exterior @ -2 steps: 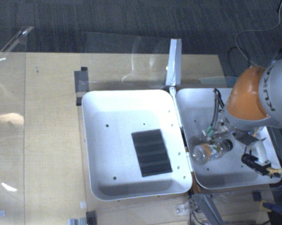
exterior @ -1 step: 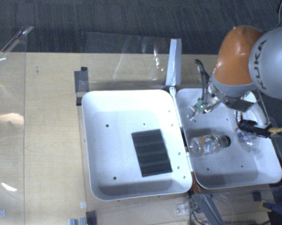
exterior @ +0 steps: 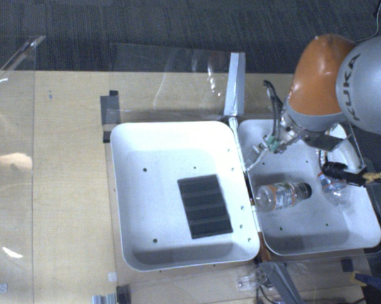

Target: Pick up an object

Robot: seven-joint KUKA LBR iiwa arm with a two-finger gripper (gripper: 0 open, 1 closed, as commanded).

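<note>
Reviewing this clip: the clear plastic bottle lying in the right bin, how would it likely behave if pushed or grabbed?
The bottle lies on its side, so a push would probably roll it. It looks clear and empty, so likely light. Its smooth, shiny wall may slip or dent under a squeeze.

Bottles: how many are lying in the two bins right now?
1 for sure: a clear plastic bottle on its side in the right bin, near the left wall. A crumpled clear item beside it is unclear, and the arm may hide more.
</note>
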